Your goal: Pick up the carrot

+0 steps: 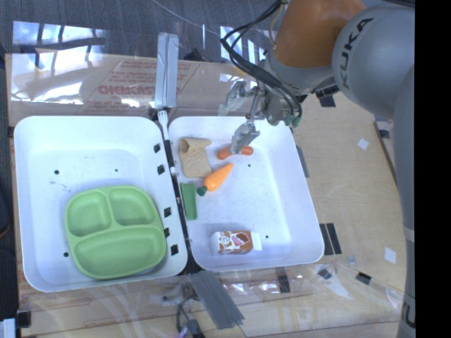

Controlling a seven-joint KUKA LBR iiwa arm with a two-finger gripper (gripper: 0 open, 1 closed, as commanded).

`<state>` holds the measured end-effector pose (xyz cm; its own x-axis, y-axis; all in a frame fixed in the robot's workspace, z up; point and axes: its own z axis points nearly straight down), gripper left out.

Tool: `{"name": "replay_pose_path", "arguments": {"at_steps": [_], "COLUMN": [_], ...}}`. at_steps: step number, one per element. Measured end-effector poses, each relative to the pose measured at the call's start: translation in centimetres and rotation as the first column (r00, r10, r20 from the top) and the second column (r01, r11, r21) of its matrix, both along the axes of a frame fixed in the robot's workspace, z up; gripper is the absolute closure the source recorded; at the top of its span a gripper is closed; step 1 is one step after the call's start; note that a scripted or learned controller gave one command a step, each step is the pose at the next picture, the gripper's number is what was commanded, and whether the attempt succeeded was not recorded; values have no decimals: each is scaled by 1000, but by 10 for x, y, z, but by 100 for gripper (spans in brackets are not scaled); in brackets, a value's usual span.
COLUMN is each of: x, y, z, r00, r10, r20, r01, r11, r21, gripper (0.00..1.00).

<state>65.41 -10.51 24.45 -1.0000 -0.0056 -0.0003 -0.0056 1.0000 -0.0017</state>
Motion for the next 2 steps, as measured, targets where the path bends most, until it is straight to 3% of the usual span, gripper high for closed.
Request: {"name": "replay_pose_path", "arguments": {"at_steps": [1,2], "x": [6,6], "y": [5,6], "z": [-124,-113], "r00": [997,996], "r10": [77,83], "r20": [9,10], "r01": [-77,-83], "r11": [997,997], "r21": [0,-1], "gripper": [0,100]}}
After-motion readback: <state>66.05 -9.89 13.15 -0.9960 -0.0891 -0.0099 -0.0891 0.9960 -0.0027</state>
